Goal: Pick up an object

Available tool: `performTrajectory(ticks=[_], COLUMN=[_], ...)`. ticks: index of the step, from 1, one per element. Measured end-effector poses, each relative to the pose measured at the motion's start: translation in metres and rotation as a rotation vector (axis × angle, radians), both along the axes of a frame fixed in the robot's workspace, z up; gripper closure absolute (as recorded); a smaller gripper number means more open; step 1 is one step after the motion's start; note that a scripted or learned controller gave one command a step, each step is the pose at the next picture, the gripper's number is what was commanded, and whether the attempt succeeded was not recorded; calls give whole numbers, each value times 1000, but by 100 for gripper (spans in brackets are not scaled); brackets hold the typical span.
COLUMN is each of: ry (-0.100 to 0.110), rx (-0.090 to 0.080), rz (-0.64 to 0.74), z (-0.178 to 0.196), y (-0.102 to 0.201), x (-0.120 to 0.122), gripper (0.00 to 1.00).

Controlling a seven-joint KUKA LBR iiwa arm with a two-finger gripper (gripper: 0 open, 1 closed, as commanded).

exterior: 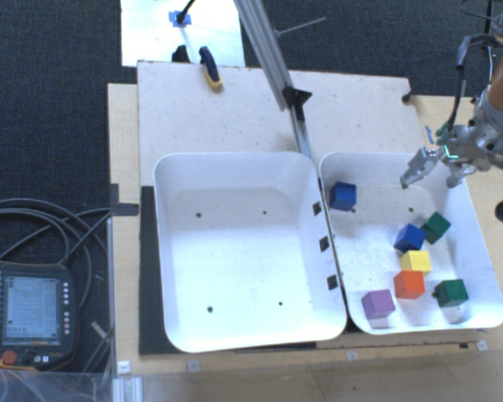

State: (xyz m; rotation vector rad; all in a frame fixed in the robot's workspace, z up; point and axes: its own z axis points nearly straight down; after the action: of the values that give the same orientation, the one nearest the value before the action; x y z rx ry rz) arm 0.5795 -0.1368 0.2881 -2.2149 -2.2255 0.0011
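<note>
Camera view, near to far. Teach pendant (29, 312) sits off the bench's near left corner, cables (50, 224) looping behind it on dark carpet.

Left bin (176, 325) holds no blocks, just small dark dots on its floor. Right bin (486, 296) holds all seven.

Along the right bin's near edge: purple block (378, 305) toward the near left corner, orange block (409, 285) just beside it, green block (451, 292) near the near right corner. One row back: yellow block (416, 261) touching the orange one's far side, blue block (409, 238) just behind the yellow, dark green block (437, 226) beside the blue, toward the right edge. Second blue block (344, 196) sits alone by the bin's left wall, well apart from the cluster.

Gripper (434, 167) hangs over the right bin's far right corner, fingers (413, 172) apart, nothing between them. Arm (499, 99) comes in past the bench's right edge.

Farther back: bare board (235, 107), a metal pole (264, 36) slanting across it, a yellow-and-blue tool (210, 67) at the board's far edge.

Progress: nothing lifted yet, every block rests on the bin floor. Pick looks not started. Left to do, by my read: choose a target, descend, close, lift. Dark green and clustered blue are closest to the claw. The lone blue has the most room around it, so probably the easier grasp.
</note>
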Motion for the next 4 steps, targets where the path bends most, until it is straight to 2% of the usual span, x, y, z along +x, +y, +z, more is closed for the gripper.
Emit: performTrajectory(ticks=[1, 2, 4], ry=[-4, 1, 2], rx=[-1, 0, 0], rz=[0, -1, -2], z=[2, -43, -162], y=[0, 7, 13], x=[1, 4, 10], gripper=[0, 0, 0])
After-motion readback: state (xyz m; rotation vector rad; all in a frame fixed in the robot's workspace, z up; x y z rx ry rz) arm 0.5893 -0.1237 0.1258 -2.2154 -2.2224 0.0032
